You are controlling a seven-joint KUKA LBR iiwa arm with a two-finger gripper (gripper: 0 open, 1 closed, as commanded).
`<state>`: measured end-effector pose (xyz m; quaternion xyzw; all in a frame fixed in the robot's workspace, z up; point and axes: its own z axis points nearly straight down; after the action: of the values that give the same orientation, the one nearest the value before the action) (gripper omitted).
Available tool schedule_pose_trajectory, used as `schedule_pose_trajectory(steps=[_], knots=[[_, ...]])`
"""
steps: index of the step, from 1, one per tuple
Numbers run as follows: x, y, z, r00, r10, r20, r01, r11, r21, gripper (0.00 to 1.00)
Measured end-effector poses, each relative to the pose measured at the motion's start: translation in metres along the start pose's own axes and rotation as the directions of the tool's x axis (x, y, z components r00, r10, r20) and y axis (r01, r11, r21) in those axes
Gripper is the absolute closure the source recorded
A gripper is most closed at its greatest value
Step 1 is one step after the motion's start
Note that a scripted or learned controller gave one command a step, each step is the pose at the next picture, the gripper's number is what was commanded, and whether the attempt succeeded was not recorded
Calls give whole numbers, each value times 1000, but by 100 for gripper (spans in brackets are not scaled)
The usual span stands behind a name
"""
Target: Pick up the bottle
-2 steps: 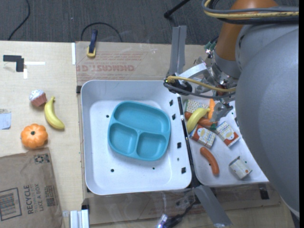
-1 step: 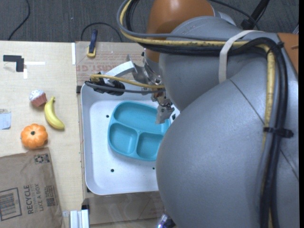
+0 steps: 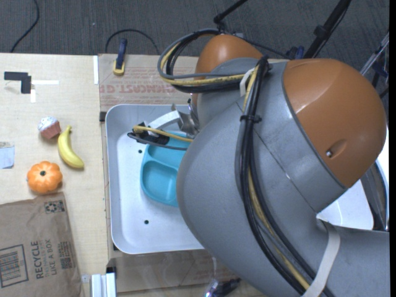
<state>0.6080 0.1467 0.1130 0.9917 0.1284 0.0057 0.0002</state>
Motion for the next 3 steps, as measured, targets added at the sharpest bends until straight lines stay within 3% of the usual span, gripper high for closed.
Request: schedule_pose_trajectory(steps=[1, 2, 3], knots=[[46, 1, -53, 998, 61, 12, -61, 998, 0, 0], [58, -69, -29, 1000, 22, 13, -22, 1000, 1, 0], [62, -66, -80, 998, 60, 12, -60, 998, 0, 0]])
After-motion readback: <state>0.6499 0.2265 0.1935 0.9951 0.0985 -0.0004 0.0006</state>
